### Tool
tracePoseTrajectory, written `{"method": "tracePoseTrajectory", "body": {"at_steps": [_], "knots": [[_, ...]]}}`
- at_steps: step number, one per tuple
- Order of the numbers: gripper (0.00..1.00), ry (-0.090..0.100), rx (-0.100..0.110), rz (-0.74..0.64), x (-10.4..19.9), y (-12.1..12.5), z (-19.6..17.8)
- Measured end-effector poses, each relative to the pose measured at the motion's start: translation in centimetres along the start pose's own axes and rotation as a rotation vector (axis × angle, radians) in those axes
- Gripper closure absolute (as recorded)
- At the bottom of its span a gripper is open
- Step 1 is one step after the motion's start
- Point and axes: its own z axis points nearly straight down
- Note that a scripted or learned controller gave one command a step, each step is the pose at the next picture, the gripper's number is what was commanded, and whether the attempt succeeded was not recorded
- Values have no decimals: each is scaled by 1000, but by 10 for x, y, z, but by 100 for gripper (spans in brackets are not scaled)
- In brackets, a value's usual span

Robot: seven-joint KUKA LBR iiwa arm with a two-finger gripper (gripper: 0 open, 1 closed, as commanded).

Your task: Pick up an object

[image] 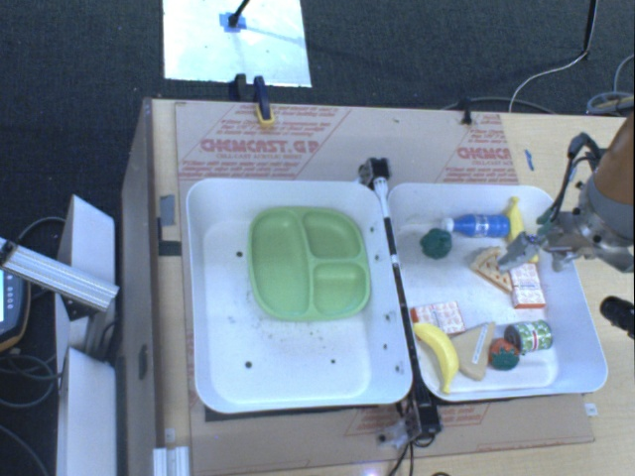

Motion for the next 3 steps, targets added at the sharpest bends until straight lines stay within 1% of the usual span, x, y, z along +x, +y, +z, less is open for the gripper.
{"method": "tracePoseTrajectory", "body": {"at_steps": [1,2,3], "knots": [[0,2,-9,-3,-31,75,111],[100,0,-9,-4,-32,75,101],[100,-1,-3,-2,-36,92,33]]}}
